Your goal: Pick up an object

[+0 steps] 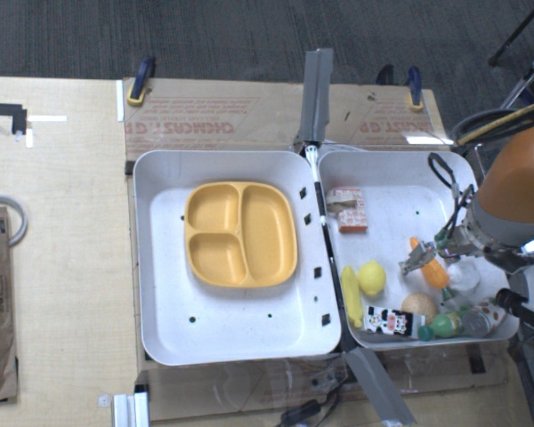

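My gripper [421, 258] hangs low in the right bin [400, 181], on its right side, reaching in from the arm [514, 185] with the orange band. It sits right at an orange carrot-like piece [433, 272]; whether it touches or holds that piece is hidden. Close by lie a yellow lemon [371, 277], a yellow banana-like piece [350, 295], a beige egg-shaped object [418, 305], a black-and-white carton [390, 322], a green object [445, 326] and a red-and-white box [347, 210].
A yellow divided plate [241, 234] lies in the left bin [160, 327]. A clear plastic item [467, 279] rests by the right bin's right wall, under the wrist. Cardboard [249, 114] lies behind both bins. Blue clamps [142, 78] hold the cardboard's far edge.
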Robot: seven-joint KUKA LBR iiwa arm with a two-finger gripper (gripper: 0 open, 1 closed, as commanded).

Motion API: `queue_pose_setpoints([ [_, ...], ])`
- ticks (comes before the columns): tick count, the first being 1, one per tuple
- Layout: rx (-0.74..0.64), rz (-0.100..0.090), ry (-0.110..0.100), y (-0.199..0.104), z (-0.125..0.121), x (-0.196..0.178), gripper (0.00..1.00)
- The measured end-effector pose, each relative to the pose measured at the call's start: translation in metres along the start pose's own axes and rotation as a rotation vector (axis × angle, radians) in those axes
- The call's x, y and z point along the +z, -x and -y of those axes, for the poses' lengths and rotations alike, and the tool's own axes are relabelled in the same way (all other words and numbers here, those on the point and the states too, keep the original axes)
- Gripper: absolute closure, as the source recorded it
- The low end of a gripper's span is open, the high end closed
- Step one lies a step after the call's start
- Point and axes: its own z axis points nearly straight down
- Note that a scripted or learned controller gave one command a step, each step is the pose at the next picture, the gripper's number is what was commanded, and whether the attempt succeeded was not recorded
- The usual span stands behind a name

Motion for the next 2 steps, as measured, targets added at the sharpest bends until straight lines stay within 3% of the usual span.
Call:
queue_pose_setpoints([
  [1,0.003,-0.001,-0.003,0.001,0.0,-0.006,1.0],
  [2,0.21,0.002,-0.001,-0.061,-0.029,-0.13,1.0],
])
